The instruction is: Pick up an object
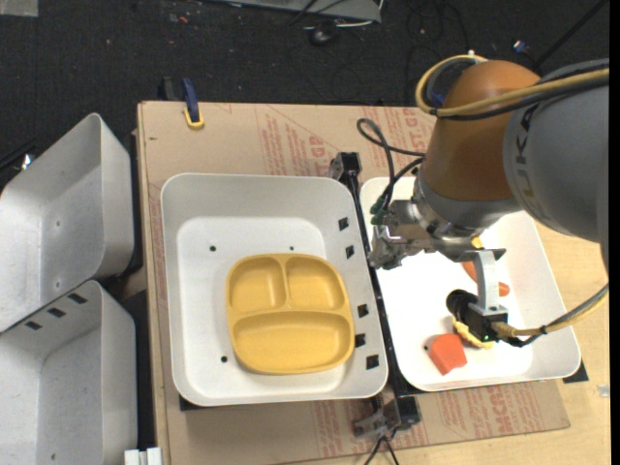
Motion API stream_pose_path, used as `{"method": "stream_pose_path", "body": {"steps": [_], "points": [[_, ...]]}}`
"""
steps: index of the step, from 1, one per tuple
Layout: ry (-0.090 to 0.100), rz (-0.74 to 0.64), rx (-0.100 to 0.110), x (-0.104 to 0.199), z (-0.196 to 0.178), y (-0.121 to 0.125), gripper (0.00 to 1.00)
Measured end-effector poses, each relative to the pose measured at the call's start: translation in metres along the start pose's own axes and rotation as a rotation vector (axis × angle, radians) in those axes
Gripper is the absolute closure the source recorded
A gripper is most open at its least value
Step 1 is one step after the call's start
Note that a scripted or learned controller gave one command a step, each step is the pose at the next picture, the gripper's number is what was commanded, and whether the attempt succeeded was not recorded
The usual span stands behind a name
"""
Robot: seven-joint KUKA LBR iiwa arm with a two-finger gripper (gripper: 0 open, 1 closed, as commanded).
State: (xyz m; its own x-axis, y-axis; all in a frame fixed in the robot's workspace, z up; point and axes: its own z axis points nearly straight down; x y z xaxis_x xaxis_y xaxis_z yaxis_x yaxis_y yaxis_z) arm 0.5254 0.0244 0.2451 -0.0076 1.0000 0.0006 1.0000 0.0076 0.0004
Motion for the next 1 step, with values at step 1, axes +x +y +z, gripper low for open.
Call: {"method": "stream_pose_path", "body": {"steps": [1], "points": [[0.001, -0.001, 0.002, 0.0561, 0.0136, 0.0058, 1.00]]}}
